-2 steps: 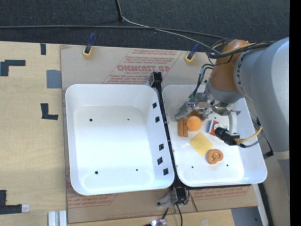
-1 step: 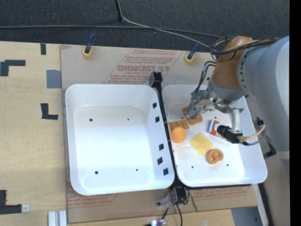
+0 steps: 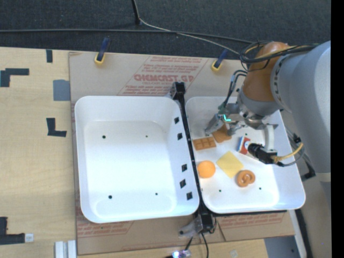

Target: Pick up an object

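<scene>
Brown cardboard covers the worktop (image 3: 161, 74) at the frame's centre, carrying two shallow white plastic bins side by side, the left bin (image 3: 86, 144) and the right bin (image 3: 290, 198). Right of centre, the grey arm's gripper (image 3: 219, 123) hangs low over a brown rectangular block (image 3: 221, 135) in the right bin's upper part; whether the jaws are open, I cannot tell. Below lie a tan waffle-like piece (image 3: 204, 143), a round orange ball (image 3: 206, 169), a yellow flat wedge (image 3: 230, 164), a small brown ring-shaped doughnut (image 3: 245, 178) and a red-and-white item (image 3: 244, 145).

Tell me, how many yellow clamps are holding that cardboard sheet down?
2, both along the cardboard's far edge: one clamp above the left bin's far-left corner, the other clamp above the right bin. The arm might hide more.
</scene>
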You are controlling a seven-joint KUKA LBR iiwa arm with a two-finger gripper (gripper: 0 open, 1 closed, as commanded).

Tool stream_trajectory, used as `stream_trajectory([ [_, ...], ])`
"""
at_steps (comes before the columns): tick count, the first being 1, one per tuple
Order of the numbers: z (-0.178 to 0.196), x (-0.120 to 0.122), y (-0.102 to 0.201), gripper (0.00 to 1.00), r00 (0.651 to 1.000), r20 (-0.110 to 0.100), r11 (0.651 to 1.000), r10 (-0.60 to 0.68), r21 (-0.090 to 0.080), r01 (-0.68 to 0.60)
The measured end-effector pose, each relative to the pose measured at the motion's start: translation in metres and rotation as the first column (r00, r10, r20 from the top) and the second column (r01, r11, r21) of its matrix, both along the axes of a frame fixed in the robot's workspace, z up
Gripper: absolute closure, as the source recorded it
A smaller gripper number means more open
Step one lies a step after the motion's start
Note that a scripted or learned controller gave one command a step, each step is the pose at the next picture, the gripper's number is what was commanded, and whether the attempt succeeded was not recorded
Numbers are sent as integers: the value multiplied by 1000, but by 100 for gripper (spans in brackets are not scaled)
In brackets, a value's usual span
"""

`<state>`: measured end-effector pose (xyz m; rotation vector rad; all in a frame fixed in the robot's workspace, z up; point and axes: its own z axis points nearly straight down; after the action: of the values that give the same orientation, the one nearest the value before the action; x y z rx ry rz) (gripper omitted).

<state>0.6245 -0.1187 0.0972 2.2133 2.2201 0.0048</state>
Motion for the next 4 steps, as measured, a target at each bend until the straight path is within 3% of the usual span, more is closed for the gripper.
stream_trajectory([
  [1,-13,22,-14,0,1000,-8,1000,-1,4,1],
  [2,0,23,-13,100,1000,-1,1000,1,1,-1],
  [3,-1,23,-13,0,1000,-2,1000,1,1,-1],
  [4,-13,19,25,0,1000,-7,1000,1,1,-1],
])
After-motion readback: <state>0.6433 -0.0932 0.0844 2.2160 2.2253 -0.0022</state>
